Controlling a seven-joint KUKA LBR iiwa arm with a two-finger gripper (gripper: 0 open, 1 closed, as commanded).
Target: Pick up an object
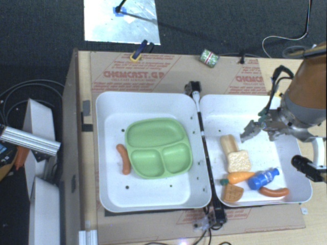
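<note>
Worktop point(168, 70): one, a brown printed board filling the middle of the frame, and it carries both bins side by side.
Bins: two, both shallow and white, touching along a centre seam.
Left bin point(110, 137): holds two things, a tray and a sausage.
Right bin point(225, 111): holds six small things, all bunched in its lower half, while its upper half lies bare.
Arm point(309, 86): one, coming in from the right edge and hanging over the right bin's upper right part.
Hand point(253, 130): one, dark, pointing left and down over bare bin floor, just right of and above the food pile; nothing sits between its fingers, and how far they are apart I cannot tell.
Green tray point(158, 147): one, three compartments, lying flat in the middle of the left bin, all three compartments bare.
Sausages: two, one point(123, 158) just beside the tray's left edge, the other point(273, 191) near the right bin's lower right corner.
Bread pieces: two, a pale roll point(229, 144) and a square cracker-like piece point(238, 161) touching just below it.
Carrot point(240, 177): one, orange, lying under the square piece.
Blue bottle point(262, 178): one, lying tilted just right of the carrot.
Waffle point(232, 193): one, brown, at the lower edge of the right bin.
Small green can point(209, 58): one, on the worktop's upper edge, outside the bins.
</note>
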